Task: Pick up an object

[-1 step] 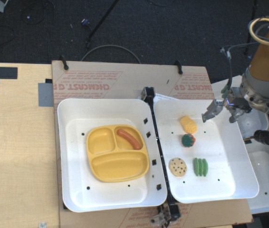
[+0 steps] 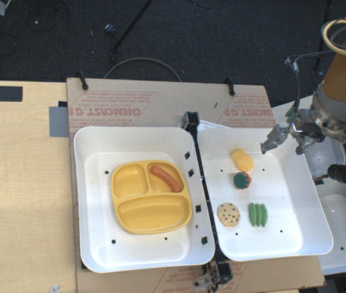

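While the gripper (image 2: 285, 137) hangs over the upper right corner of the right bin (image 2: 295, 237), its two fingers are spread and grasp nothing. Nearest to the jaws, just below and left of them, lies the yellow corn piece (image 2: 242, 160). Just beneath the corn sits the red-and-green round fruit (image 2: 241, 180). Further below the corn rest the cookie (image 2: 228, 214) and the green pea pods (image 2: 257, 215). Well left of the corn, the left bin (image 2: 93, 237) holds a yellow divided tray (image 2: 151, 215) with a sausage (image 2: 166, 177).
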Available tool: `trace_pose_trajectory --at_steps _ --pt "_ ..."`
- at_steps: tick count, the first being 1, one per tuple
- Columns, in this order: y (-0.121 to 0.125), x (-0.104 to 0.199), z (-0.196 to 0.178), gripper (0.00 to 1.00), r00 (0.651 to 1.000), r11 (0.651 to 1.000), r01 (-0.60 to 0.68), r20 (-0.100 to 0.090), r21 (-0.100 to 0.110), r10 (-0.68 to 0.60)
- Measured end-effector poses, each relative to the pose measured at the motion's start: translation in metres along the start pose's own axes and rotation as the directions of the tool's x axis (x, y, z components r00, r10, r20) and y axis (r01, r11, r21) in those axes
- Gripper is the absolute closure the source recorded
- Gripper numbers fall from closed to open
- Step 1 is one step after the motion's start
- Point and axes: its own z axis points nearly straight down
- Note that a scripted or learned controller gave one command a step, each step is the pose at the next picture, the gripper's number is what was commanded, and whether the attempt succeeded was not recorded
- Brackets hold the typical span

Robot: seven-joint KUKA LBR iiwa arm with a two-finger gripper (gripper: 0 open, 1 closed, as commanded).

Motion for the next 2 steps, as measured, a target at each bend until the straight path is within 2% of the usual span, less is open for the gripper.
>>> trace_pose_trajectory --at_steps 2 --pt "-0.017 -0.002 0.109 0.0 1.0 1.0 0.0 -0.002 0.006 0.0"
